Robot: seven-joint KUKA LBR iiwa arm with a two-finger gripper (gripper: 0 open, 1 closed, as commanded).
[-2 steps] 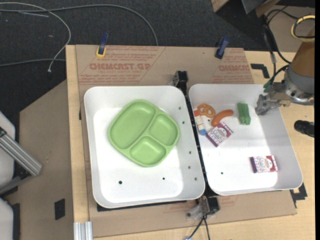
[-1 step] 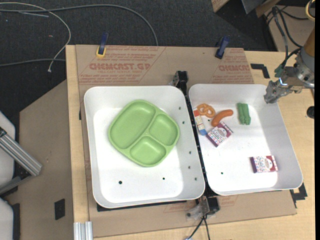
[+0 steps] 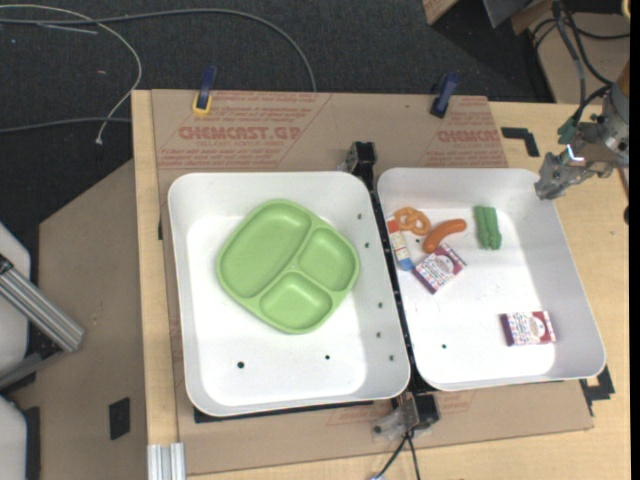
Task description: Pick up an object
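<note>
The right bin [image 3: 560, 258] holds several small objects: a green oblong piece [image 3: 487, 227], an orange sausage-shaped piece [image 3: 444, 233], an orange pretzel shape [image 3: 409, 220], a small tube with a blue end [image 3: 401, 252], a purple-and-white packet [image 3: 438, 269] and a maroon packet [image 3: 526, 328]. My gripper [image 3: 553, 183] hangs at the bin's far right corner, above its rim, well right of the green piece. Nothing is visible between its fingers.
The left bin [image 3: 200, 338] carries a green three-compartment plate [image 3: 288, 265] near its middle. Blue clamps [image 3: 205, 89] [image 3: 443, 95] hold the cardboard sheet at the back. Black brackets sit between the bins. Cables and boxes lie at the back right.
</note>
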